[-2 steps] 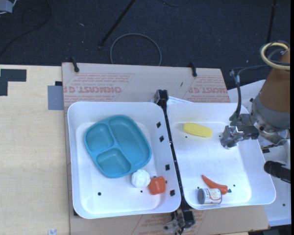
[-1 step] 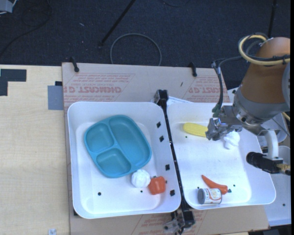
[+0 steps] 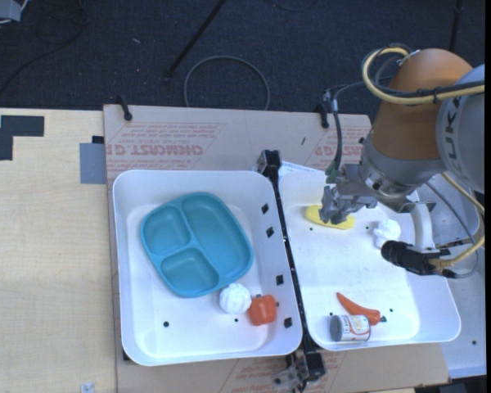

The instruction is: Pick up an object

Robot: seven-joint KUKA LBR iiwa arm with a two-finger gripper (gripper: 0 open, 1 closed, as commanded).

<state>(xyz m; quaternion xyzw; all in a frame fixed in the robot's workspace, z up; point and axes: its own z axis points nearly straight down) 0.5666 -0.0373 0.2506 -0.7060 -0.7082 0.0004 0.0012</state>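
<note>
My gripper (image 3: 335, 211) hangs low over the back of the right bin (image 3: 442, 334), directly above a flat yellow object (image 3: 344, 223) whose ends stick out on either side of it. A small white object (image 3: 385, 232) lies just to its right. Near the bin's front lie an orange carrot-shaped piece (image 3: 357, 304) and a small grey and white can (image 3: 349, 327) on its side. In the left bin (image 3: 131, 301) sit a blue divided plate (image 3: 196, 242), a white ball (image 3: 234, 299) and an orange object (image 3: 263, 309).
A black divider (image 3: 280, 244) runs between the two bins. A black cable connector (image 3: 405, 255) from the arm hangs over the right bin's right side. Cardboard (image 3: 188, 142) lies under the bins, with wooden bench surface (image 3: 41, 244) to the left.
</note>
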